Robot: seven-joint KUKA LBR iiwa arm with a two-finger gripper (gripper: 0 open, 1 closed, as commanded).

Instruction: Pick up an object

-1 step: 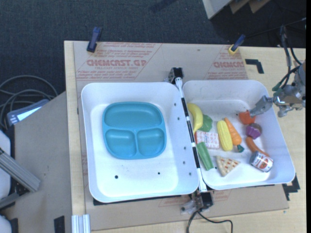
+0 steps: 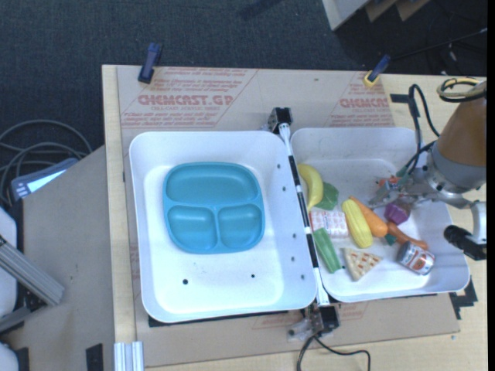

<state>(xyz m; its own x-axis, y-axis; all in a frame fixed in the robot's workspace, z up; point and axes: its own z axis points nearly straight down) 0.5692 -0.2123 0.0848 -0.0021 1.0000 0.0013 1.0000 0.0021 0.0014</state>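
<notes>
Tool [image 2: 396, 194] near right bin [image 2: 348, 139] wall

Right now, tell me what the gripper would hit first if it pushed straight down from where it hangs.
Probably the small purple toy piece, which sits just under the gripper in the right white bin. The orange toy carrot lies close beside it. Depth is hard to judge from this slanted view.

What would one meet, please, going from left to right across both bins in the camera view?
Blue divided plate → banana → corn cob → purple toy → small can.
</notes>
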